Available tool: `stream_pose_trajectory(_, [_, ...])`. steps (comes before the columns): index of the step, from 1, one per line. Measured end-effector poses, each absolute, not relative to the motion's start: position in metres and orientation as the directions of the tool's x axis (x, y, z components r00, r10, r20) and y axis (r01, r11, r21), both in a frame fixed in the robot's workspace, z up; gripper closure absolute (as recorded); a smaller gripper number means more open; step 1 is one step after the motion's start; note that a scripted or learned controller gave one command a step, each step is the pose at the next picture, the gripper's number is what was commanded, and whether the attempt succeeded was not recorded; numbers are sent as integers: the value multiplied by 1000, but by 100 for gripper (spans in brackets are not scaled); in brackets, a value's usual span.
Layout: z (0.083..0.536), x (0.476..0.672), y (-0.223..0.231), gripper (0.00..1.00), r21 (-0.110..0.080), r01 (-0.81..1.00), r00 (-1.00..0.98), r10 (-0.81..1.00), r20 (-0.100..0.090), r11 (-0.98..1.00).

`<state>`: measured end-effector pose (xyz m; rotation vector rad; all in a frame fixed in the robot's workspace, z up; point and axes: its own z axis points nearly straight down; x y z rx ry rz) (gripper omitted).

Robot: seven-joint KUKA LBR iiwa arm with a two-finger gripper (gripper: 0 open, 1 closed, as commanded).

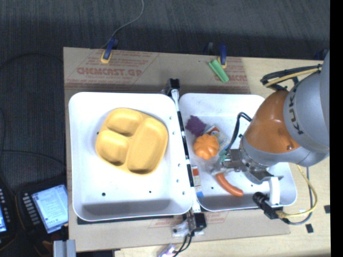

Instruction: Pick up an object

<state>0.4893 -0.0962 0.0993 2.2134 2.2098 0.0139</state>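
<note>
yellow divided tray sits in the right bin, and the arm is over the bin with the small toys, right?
Not quite. The camera view shows the yellow divided tray in the left bin, not the right one. The rest holds: the arm is over the right bin, where the small toys lie, among them an orange pumpkin-like toy and a purple toy.

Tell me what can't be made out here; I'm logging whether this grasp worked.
- Gripper, camera view: the arm's orange band and wrist cover it, so its state is unreadable.
- Right bin: its right part lies under the arm.
- Small items beside the orange pumpkin-like toy: too small and blurred to identify.
- Purple object: blurred, kind unclear.
- Orange carrot-like piece: contact with the gripper can't be judged.
</note>
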Motion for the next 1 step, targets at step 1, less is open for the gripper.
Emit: stream_pose_trajectory(1, [214, 485, -18, 100, 2, 1000, -2, 1000, 0, 2])
